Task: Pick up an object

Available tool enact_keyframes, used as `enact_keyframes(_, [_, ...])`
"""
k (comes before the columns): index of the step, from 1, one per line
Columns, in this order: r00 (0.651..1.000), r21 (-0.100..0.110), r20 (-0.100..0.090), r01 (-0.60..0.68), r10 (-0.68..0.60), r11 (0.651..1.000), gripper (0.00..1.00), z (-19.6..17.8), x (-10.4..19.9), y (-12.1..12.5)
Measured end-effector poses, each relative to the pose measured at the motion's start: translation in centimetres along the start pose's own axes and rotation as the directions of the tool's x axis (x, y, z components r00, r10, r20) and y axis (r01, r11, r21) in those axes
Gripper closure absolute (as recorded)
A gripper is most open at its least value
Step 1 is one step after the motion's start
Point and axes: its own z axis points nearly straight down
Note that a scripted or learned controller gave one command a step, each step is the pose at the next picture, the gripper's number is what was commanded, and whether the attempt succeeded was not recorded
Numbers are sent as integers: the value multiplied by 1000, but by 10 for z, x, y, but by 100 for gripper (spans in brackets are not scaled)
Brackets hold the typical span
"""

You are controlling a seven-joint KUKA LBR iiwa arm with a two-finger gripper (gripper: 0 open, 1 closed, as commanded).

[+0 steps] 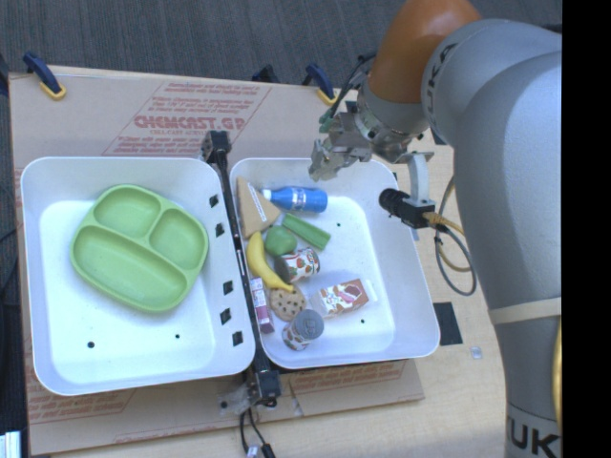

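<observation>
So the whole setup sits on a brown cardboard sheet (143, 113) with red printed lettering (191, 120) on it. Blue clamps (46, 72) pin the sheet's far edge, one at the far left corner and another (320, 79) further right along that edge. Beyond the cardboard is dark grey carpet-looking floor (191, 12). To the right of the cardboard there's a pale tabletop (468, 370) with a small black patch (447, 322) on it. Lighting is even, no hard shadows.
</observation>
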Motion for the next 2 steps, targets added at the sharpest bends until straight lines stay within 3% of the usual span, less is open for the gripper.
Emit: enact_keyframes(2, [1000, 0, -1, 8, -8, 1000, 100, -21, 1, 1])
